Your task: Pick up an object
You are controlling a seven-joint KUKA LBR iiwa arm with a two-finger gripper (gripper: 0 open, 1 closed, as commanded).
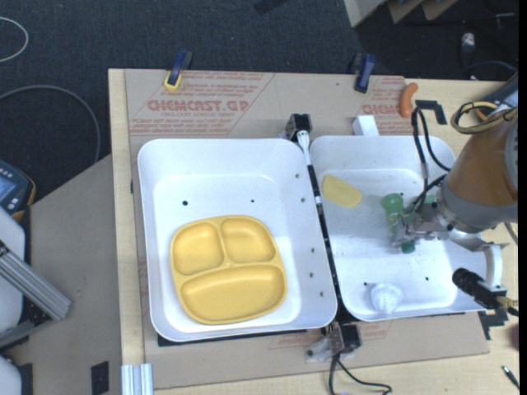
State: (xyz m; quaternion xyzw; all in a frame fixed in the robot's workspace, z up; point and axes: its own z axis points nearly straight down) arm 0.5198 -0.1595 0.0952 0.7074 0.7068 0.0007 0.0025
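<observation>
In the right bin (428, 159), a small green object (392, 205) lies near the middle, right against my gripper (403, 235). The gripper is low in that bin, reaching in from the right, and its body covers part of the green object. A pale yellow oval piece (341, 192) lies to the upper left of it. A white crumpled object (384, 297) rests near the bin's front wall. The left bin (156, 171) holds a yellow divided plate (228, 267).
The two bins meet at a shared rim (317, 212) with a black strip along it. The grey and orange arm (486, 179) hangs over the right bin's right side. Clamps (174, 71) sit along the cardboard base's far edge.
</observation>
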